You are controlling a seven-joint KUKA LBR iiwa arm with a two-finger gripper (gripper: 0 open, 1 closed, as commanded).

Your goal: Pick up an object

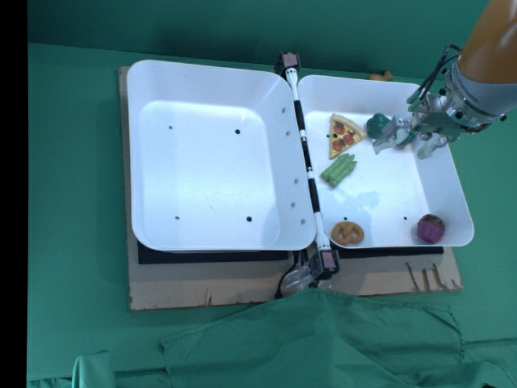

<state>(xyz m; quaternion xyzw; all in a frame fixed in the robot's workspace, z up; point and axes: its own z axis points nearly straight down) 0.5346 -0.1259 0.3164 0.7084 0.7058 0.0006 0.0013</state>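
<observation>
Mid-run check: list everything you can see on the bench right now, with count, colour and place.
Bins: 2, white, side by side on cardboard; left one bare.
Pizza slice: 1, yellow with red spots, right bin, upper left.
Asparagus: 1, light green, right bin, below the pizza slice.
Pretzel: 1, brown, right bin, front edge.
Purple toy: 1, purple-red, right bin, front right corner.
Dark green toy: 1, right bin, upper middle, at the gripper's tip.
Cloth: green, covering the bench, folded in front.
Arm: 1, grey and orange, from the right.
Gripper: 1, grey, over the right bin's upper right.
</observation>
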